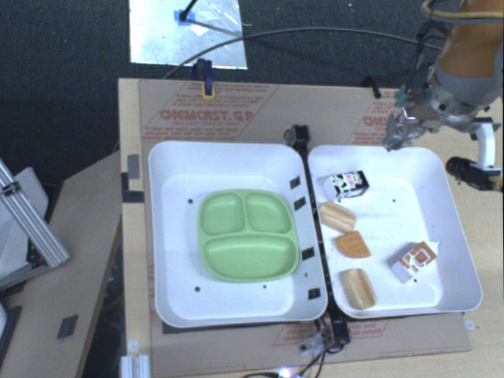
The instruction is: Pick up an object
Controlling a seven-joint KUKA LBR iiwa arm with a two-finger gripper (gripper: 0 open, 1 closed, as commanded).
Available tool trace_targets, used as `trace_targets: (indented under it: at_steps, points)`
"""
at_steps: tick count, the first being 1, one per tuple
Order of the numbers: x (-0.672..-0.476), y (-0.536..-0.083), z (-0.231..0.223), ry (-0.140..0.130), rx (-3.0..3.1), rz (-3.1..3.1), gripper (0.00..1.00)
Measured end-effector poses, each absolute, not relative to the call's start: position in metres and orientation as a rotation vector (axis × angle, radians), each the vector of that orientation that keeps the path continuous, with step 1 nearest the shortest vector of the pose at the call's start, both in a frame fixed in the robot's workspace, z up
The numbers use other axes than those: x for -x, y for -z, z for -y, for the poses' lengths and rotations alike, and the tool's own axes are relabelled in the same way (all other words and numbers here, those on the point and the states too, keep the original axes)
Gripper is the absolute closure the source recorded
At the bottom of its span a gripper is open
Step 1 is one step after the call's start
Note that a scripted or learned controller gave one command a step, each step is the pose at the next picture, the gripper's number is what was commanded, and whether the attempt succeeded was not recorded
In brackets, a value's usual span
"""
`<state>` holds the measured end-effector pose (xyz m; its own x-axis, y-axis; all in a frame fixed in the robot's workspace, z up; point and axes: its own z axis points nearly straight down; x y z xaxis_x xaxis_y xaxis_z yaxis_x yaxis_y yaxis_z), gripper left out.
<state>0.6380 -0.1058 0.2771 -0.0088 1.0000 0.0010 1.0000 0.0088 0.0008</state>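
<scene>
Green divided plate (pixel 249 236) (perhaps plastic) lies in left bin (pixel 169 211).

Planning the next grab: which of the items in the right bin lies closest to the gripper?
The black-and-white patterned carton, at the far left of the right white bin, lies nearest the gripper. The tan and orange pieces sit farther toward the near edge.

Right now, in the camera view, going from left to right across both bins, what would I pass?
Left bin's wall → green divided plate → small black-and-white carton → orange-and-white box → right bin's far wall. The three tan and orange food pieces overlap the carton's span, so I leave them out.
</scene>
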Motion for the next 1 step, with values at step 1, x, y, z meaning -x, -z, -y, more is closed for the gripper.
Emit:
trace_targets:
  at_steps: [1]
  points:
    - [-0.6243,-0.2695,0.0662,0.001,2.213,2.23,1.0]
